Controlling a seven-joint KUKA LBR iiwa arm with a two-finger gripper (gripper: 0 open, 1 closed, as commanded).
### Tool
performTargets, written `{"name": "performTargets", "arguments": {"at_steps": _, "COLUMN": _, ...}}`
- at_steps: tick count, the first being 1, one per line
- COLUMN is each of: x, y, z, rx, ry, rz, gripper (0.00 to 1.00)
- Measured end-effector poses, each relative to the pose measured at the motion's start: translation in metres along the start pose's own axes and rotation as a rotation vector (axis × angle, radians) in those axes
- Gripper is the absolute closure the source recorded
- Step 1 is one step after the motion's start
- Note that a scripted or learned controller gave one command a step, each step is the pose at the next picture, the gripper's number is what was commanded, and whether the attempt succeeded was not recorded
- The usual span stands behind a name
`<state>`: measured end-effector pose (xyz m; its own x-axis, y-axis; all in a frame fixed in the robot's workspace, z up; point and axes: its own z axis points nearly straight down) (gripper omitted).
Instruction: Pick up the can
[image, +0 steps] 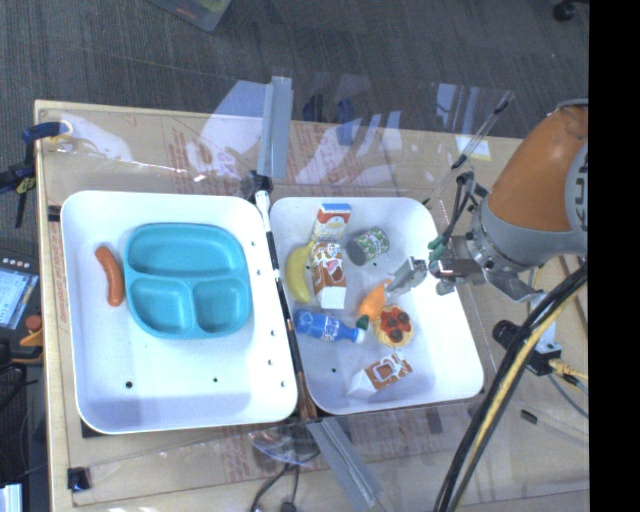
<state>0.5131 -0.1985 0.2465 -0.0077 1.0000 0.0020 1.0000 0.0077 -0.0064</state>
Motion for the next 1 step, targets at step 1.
{"name": "performTargets", "arguments": {"at_steps": 1, "x": -0.0118, "y": 0.0760, "z": 0.0051, "rx": -0.003, "ry": -0.001, "rz": -0.034, "gripper": 0.00}}
